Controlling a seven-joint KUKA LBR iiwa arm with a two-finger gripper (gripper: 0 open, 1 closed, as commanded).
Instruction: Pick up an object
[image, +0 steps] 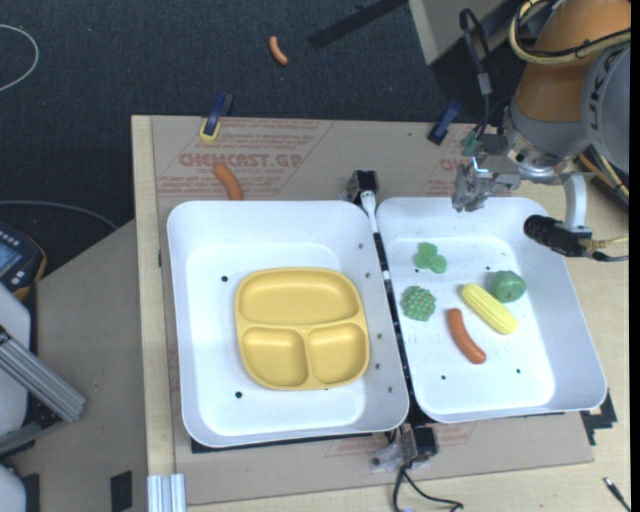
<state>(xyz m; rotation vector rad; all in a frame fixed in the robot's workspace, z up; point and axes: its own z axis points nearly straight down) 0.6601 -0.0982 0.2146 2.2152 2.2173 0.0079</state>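
Right bin (560, 385): yellow corn cob (489, 308), orange-red sausage (466, 335), green pepper (508, 286), two green florets (431, 258). Gripper (472, 195) hovers above the bin's far rim; whether its fingers are open cannot be made out. Arm cropped at frame edge.

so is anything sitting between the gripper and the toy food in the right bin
Nothing visible does. The two-finger gripper hangs over the far rim of the shallow white right bin, and bare floor separates it from the nearest item, a small green broccoli-like toy.

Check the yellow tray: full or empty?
Empty. The tray in the left bin shows three bare compartments; the toy food lies in the right bin.
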